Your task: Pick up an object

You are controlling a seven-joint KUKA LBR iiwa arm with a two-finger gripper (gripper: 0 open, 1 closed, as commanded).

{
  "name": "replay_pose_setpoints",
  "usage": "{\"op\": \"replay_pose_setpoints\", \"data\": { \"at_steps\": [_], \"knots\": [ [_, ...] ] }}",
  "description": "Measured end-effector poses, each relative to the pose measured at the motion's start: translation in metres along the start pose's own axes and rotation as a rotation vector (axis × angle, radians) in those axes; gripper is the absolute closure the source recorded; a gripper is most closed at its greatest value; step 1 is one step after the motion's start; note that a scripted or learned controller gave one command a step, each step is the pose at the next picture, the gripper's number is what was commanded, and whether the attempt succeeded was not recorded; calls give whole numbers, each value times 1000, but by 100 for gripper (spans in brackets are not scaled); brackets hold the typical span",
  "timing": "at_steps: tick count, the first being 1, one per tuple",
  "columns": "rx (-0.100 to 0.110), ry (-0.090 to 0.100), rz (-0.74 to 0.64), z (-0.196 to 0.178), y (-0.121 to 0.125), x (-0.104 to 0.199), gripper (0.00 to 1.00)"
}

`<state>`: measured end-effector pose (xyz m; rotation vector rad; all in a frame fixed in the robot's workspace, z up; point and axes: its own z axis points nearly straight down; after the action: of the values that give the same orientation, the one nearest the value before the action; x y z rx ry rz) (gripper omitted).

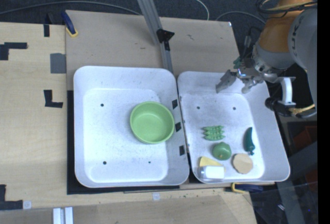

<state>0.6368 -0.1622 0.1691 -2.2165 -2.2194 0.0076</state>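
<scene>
- Here the gripper (236, 82) hangs over the far edge of the right bin (273, 151), its two fingers spread apart with nothing between them.
- The arm (286, 32), grey with its orange band, comes in from the far right corner of the bench (113, 37).
- All the small things lie at the near end of the right bin, well apart from the gripper.
- A green pea pod (213, 132) lies nearest the gripper, toward the middle of the bin floor.
- Just near of it sits a round green fruit (221, 151).
- A dark teal piece (249, 139) lies to the right, close to the bin's right wall.
- A tan round piece (242, 163) rests near of the teal one, just beside the green fruit.
- A yellow wedge (207, 161) and a white block (212, 172) touch each other against the bin's near wall.
- The left bin (93, 89) holds a green bowl (151, 122), upright, right of its middle.
</scene>
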Motion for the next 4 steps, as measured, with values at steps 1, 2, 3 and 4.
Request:
{"op": "replay_pose_setpoints", "data": {
  "at_steps": [1, 2, 3, 4],
  "knots": [
    [2, 0, -1, 65, 0, 4, 0],
    [-5, 0, -2, 51, 2, 4, 100],
    [-10, 0, -1, 5, 6, 11, 100],
    [-11, -2, 0, -53, 7, 3, 100]
  ]
}}
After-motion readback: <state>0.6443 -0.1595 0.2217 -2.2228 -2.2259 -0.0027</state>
